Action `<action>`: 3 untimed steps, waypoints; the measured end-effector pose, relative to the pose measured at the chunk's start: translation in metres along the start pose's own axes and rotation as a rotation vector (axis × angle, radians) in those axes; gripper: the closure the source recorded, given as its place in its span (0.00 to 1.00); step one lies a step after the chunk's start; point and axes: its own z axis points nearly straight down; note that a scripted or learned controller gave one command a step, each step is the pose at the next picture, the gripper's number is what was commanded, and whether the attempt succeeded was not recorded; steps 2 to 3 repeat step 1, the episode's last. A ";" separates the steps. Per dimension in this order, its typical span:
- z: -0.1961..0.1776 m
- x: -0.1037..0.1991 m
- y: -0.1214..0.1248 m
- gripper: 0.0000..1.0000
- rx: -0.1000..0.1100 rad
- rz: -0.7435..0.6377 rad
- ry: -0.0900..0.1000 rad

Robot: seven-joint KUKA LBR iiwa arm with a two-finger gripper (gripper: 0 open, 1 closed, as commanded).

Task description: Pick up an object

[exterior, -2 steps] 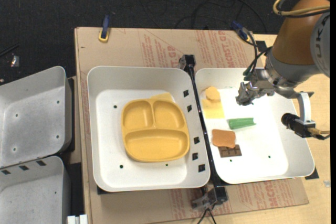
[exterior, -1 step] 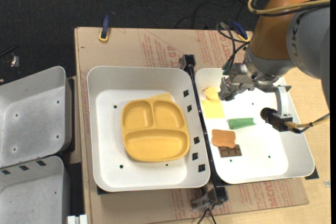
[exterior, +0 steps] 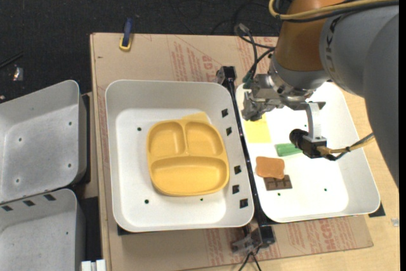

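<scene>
As my grey arm (exterior: 355,28) stretched in from the right of the bench (exterior: 165,51), my pincer (exterior: 254,105) hung above the far left corner of the right-hand white bin (exterior: 358,197), close to the wall that borders the left-hand bin (exterior: 117,136). From this high angle I could not tell whether the pincer was spread or pressed together. Just below it in the view lay a flat pale yellow sheet (exterior: 257,132), its upper edge partly covered by the pincer. Near the sheet's lower right corner lay a small green block (exterior: 285,150). Closer to the camera, an orange-brown piece (exterior: 269,166) touched a dark brown piece (exterior: 277,183). All four rested on the floor of the right-hand bin. A yellow divided plate (exterior: 188,157) sat in the middle of the left-hand bin.
</scene>
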 end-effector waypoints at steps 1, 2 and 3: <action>-0.002 0.043 0.022 1.00 -0.002 0.000 0.001; -0.002 0.043 0.022 1.00 -0.002 0.000 0.001; -0.002 0.043 0.022 1.00 -0.002 0.000 0.001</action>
